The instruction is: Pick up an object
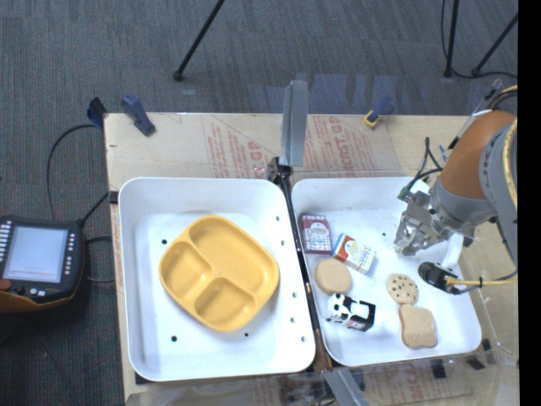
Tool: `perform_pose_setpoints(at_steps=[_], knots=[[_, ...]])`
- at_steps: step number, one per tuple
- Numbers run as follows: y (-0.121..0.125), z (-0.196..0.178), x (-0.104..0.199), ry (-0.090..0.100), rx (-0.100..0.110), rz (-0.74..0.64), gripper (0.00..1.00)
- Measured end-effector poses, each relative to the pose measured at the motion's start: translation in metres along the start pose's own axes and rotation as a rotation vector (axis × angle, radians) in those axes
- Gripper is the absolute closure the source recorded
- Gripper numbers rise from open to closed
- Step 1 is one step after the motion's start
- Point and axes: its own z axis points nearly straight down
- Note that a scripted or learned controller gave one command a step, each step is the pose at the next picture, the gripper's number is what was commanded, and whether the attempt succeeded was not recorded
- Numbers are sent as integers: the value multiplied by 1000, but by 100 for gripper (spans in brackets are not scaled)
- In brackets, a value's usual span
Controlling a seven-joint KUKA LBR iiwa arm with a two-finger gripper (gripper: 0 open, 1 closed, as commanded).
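Observation:
My gripper hangs over the right part of the right bin, its fingers pointing down with nothing visible between them. Below and left of it lie a small white carton, a dark red box and a round tan biscuit. A chocolate-chip cookie and a slice of toast lie just below the gripper. A black-and-white cow figure sits near the bin's front.
The left bin holds a yellow divided plate. A grey upright post stands at the back between the bins. A handheld controller lies on the floor at left. Tripod legs cross the carpet behind the bench.

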Motion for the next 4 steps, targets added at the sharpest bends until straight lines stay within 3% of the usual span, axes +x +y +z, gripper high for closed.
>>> perform_pose_setpoints(at_steps=[1,2,3,4], knots=[[-34,0,-18,1,2,162,100],[-34,-8,-18,2,7,163,100],[-43,-1,-23,0,-3,-337,100],[-27,0,-17,0,-2,-173,100]])
